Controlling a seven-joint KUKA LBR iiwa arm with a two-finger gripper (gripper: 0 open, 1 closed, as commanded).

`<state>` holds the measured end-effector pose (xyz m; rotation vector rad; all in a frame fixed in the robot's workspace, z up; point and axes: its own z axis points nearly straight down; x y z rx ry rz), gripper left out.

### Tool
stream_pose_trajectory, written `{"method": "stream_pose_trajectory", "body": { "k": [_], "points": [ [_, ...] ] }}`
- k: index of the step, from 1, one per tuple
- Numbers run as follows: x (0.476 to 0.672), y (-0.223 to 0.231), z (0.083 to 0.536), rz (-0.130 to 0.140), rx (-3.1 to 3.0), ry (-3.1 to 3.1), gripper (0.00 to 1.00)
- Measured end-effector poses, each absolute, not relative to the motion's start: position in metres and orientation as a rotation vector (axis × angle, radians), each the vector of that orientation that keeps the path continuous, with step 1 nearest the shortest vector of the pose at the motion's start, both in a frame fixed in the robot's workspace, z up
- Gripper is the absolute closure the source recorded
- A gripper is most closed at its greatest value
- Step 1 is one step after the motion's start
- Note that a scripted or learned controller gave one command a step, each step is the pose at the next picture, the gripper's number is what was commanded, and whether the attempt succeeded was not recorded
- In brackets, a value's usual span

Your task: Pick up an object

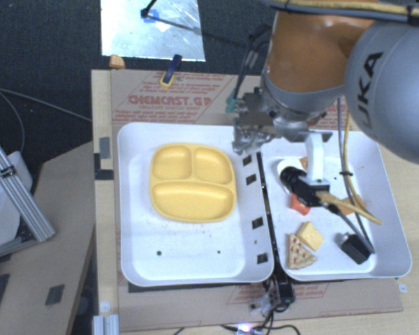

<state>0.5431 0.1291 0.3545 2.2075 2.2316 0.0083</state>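
Observation:
My gripper [246, 144] hangs over the far end of the wall between the two bins, just past the far right corner of a yellow divided plate [193, 182]. That plate lies flat in the left bin [136, 257]. In the right bin [391, 208] lie a yellow cheese wedge [309, 235], a pizza slice [299, 251], a small red-orange piece [299, 202], a tan stick-like piece [349, 206] and a small black block [355, 248]. I see nothing between the gripper's tips.
The grey and orange arm fills the upper right and hides the far part of the right bin. Cardboard [174, 96] lies under the bins, with a shiny sheet [153, 19] beyond it. A metal frame [14, 194] stands at the left.

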Motion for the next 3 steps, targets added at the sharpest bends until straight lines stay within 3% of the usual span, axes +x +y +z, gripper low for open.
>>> {"method": "stream_pose_trajectory", "body": {
  "k": [1, 2, 3],
  "points": [
    [0.544, 0.129, 0.365, 0.011, 2.2, 2.237, 1.0],
    [0.544, 0.129, 0.365, 0.011, 2.2, 2.237, 0.0],
    [0.544, 0.13, 0.376, 0.014, 2.192, 2.242, 1.0]
  ]
}}
